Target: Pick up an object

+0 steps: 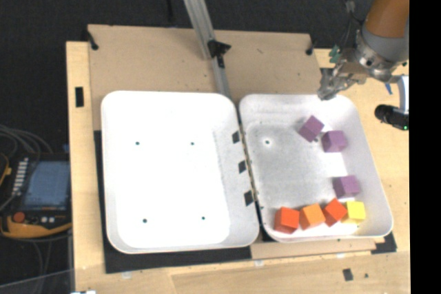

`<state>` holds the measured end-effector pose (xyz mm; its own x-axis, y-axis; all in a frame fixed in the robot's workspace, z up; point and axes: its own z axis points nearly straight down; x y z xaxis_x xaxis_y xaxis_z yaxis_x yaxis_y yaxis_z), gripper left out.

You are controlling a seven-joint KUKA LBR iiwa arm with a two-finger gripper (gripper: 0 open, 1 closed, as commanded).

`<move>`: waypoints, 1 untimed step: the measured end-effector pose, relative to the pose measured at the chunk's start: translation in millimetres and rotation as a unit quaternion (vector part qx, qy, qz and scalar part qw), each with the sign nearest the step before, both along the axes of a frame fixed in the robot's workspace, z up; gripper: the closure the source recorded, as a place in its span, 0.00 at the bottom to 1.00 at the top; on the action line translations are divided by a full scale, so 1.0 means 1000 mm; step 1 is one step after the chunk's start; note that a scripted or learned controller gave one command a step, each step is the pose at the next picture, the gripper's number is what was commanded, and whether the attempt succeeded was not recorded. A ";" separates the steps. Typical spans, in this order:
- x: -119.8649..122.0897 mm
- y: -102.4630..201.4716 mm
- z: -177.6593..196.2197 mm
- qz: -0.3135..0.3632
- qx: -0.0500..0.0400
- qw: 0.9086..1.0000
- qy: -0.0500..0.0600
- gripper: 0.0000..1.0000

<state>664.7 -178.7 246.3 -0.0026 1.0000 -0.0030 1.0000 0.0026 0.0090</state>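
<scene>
Hovering claw: the gripper (329, 91) hung over the far rim of the right bin (275, 107), near its far right corner, beneath the grey wrist and orange band.
Claw state: I could not tell; its tip was too small and blurred to read, and nothing showed in its grasp.
Nearest object: a purple cube (311, 127) lay in the right bin, near the claw, towards the camera and slightly left of it.
Second candidate: another purple cube (334, 141) sat just beside the 1st, further towards the camera.
Further objects: a 3rd purple cube (346, 185) lay well apart, nearer the front; along the front wall stood a row of 4 blocks, red-orange (286, 219), orange (312, 215), red (335, 211) and yellow (355, 210).
Cube axis: none to speak of; the nearest one sat turned cornerwise to the bin walls.
Left bin (172, 169): well apart from the claw.
Judged move: a short travel towards the camera, then a descent onto the nearest purple cube.
</scene>
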 end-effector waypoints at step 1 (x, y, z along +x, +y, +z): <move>0.001 -0.001 0.017 0.000 0.001 1.000 0.003 1.00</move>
